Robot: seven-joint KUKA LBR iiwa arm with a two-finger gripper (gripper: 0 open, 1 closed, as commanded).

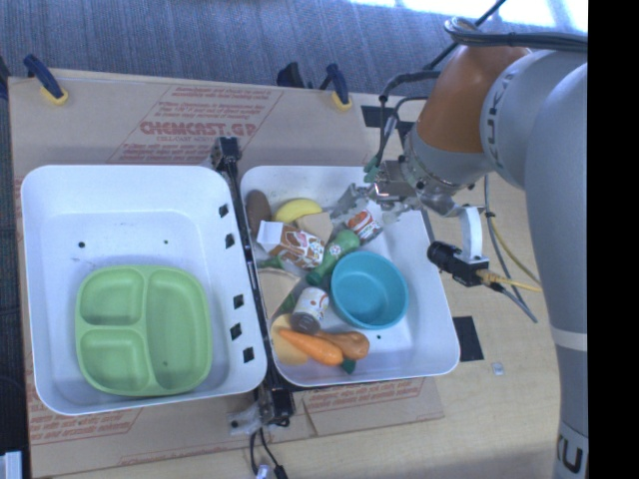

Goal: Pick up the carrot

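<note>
Nearest me, I am seeing the carrot (312, 347) lying on its side along the front wall of the right bin (431, 339), its green end pointing right, with a brownish item (348, 342) touching it just behind. Behind those, a small can (311, 308) is leaning beside the blue bowl (368, 288), which is sitting upright in the middle of that bin. In the left bin (50, 208), a green divided plate (144, 330) is resting flat. Farther back in the right bin, a green bottle (344, 239), a printed packet (300, 248), a banana (298, 210) and a brown item (259, 207) are crowding together. The gripper (371, 200) is hovering over that rear clutter, well apart from the carrot; I cannot tell its state.
</note>
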